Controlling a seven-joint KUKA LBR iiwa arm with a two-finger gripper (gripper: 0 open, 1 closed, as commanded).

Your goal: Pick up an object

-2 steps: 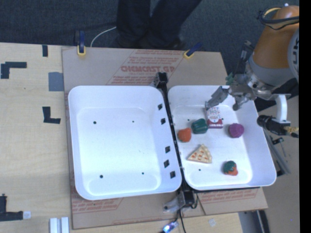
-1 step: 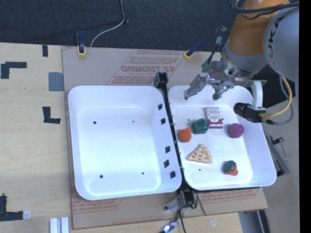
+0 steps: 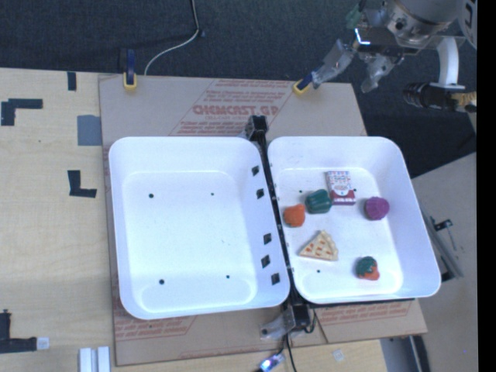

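Fixed overhead view, slanted over both bins [image 3: 124,161]

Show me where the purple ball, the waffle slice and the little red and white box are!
purple ball [image 3: 376,208], camera view, middle of its top.
waffle slice [image 3: 319,247], camera view, centre of the triangle.
red and white box [image 3: 340,187], camera view, middle of its top face.

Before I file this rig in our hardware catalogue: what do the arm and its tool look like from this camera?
The arm is a rounded grey body with an orange band above the wrist. Below it sits a metallic silver wrist section. The tool has slim grey fingers angling outward. A white curved piece and a dark cylindrical part sit beside it.
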